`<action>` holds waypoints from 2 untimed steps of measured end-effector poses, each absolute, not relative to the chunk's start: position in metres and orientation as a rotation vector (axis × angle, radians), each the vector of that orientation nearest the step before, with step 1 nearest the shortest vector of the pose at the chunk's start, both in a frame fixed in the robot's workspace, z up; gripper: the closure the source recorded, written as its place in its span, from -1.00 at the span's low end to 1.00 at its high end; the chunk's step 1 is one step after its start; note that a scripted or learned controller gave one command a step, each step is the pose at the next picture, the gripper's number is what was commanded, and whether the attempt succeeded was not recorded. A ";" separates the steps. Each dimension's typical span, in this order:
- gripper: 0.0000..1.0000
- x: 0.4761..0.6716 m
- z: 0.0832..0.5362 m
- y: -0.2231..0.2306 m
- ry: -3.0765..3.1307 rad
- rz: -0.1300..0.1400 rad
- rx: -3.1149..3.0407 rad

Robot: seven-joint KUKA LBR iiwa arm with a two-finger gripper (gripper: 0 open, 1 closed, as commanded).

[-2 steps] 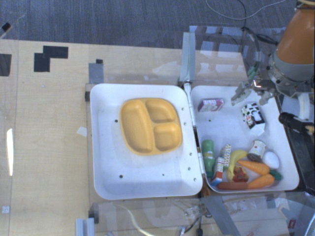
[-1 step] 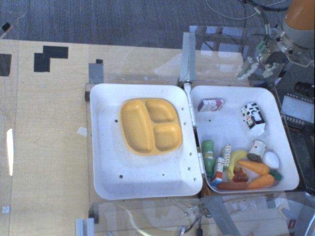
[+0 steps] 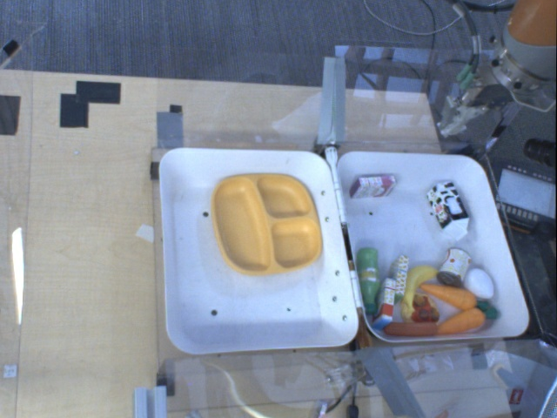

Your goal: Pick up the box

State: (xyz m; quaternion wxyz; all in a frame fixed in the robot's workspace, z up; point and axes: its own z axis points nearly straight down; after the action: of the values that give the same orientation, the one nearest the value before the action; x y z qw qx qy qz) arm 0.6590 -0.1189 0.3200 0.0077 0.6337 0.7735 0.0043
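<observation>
1. Camera view: the gripper (image 3: pixel 466 103) hangs at the top right, outside the bins and above the far edge of the right bin (image 3: pixel 500 225); whether it is spread or pressed together I cannot tell, as it is blurred against the clutter.
2. The arm (image 3: pixel 531 24), its orange band showing, comes in from the upper right corner just behind the gripper.
3. The box (image 3: pixel 446 204), black-and-white patterned, lies well below the gripper and a touch to its left in the picture, near the far right of the right bin. Nothing grips it.
4. A small pink-and-white packet (image 3: pixel 373 185) sits further left of the gripper, near the right bin's far left corner.
5. Far below the gripper, the bin's near end holds a heap: green bottle (image 3: pixel 368 279), banana (image 3: pixel 416 284), carrots (image 3: pixel 452 297), a white egg (image 3: pixel 479 283).
6. Well to the gripper's left, the left bin (image 3: pixel 187 233) carries a yellow divided tray (image 3: pixel 265 222).
</observation>
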 end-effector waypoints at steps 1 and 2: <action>1.00 0.670 0.292 -0.186 1.882 0.005 2.509; -1.00 0.670 0.292 -0.186 1.882 0.005 2.508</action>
State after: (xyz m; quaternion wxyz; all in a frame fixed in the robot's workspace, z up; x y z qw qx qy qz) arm 0.6699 -0.1862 0.2924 0.0029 0.7999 0.6001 0.0017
